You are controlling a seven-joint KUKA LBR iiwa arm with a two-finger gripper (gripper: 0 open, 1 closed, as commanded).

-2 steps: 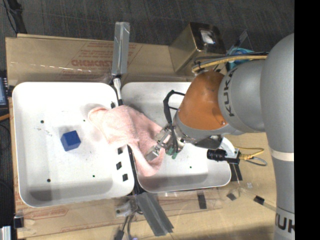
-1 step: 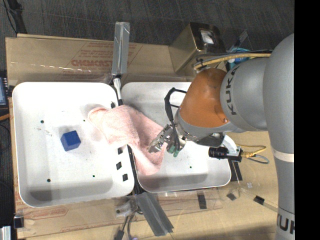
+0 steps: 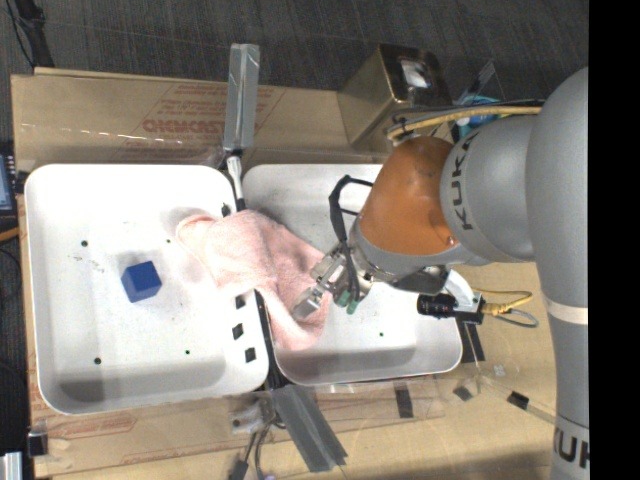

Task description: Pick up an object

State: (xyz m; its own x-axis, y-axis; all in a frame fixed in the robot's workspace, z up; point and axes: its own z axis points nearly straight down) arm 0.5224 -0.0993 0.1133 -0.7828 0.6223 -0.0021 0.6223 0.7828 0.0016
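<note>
A pink cloth (image 3: 255,258) lies draped over the divider between the two bins, partly in the left bin (image 3: 60,268) and partly in the right bin (image 3: 400,353). A small blue cube (image 3: 141,280) sits on the left bin's floor. My gripper (image 3: 325,293) hangs low in the right bin at the cloth's right edge, its fingers pointing down-left. A fold of the pink cloth sits between the fingertips (image 3: 310,306), which are closed on it. The arm's orange band (image 3: 405,208) and grey body cover the right bin's upper right part.
A brown cardboard sheet (image 3: 120,113) lies behind the bins. A tan box (image 3: 400,83) stands at the back right. A grey metal bar (image 3: 240,98) runs up from the divider. Cables (image 3: 500,308) trail by the right bin's right rim.
</note>
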